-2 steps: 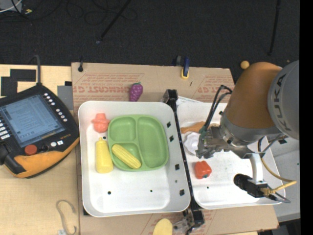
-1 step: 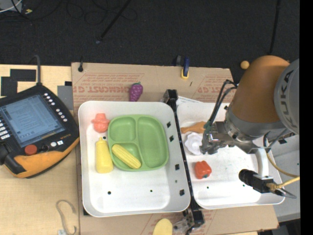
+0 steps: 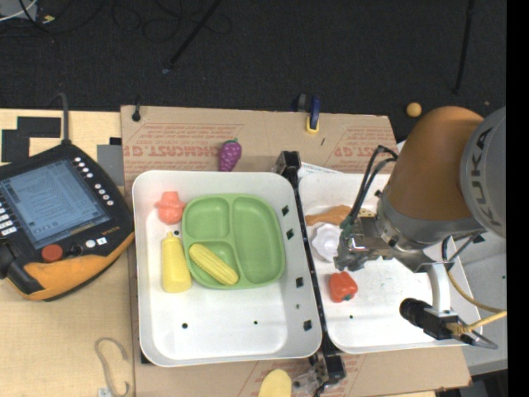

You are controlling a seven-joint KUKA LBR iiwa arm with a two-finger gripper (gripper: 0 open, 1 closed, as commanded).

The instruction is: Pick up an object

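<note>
Two white bins. Left bin: one green tray, one corn cob, one yellow bottle, one pink item. Right bin: one red object just near of the gripper; grip state undeterminable.

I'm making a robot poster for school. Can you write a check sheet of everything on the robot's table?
Surface: two white bins, left bin and right bin, on cardboard.
Job's things: red toy, white object and tan object in right bin.
Clutter: green tray holding corn; yellow bottle and pink toy beside it; purple grapes on cardboard.
Grippers: gripper low over right bin, just above red toy.
Cables: black cables along the arm.
Surroundings: control tablet at the left.
</note>
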